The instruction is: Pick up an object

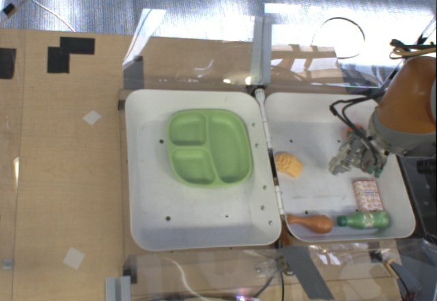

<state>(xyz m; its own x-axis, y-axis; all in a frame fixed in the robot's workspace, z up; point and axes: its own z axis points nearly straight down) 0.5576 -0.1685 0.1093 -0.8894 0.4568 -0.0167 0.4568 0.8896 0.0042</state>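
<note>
One pink carton (367, 195) lies beside end effector (343, 164).

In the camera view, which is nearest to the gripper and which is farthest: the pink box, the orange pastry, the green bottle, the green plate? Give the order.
Measured from the gripper in the right bin:
1. Pink box, just below it toward the bin's front.
2. Orange pastry by the divider and green bottle at the front edge: too close to call.
3. Green plate, in the left bin.

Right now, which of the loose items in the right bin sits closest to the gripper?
The small pink-and-white box, just below the gripper. The orange croissant-shaped toy, green bottle and brown drumstick lie farther off.
</note>
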